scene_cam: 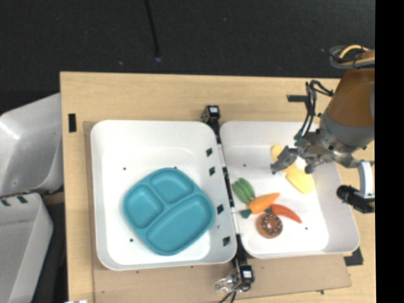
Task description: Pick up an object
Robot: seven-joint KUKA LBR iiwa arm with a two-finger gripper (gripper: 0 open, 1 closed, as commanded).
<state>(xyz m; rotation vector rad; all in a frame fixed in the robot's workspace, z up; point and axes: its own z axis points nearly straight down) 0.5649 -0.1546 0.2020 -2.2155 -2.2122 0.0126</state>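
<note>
Beside the hand lies a smooth yellow toy.

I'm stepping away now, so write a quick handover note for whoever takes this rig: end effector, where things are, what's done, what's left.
End effector: low over the right bin, near its back, fingers spread around a yellow piece and not closed on it.
Right bin also holds a green vegetable, an orange carrot, a red-orange pepper and a brown donut, grouped near its left side.
Left bin holds a blue divided plate.
Done: approach to the yellow piece.
Left: close, lift, confirm the hold.
</note>
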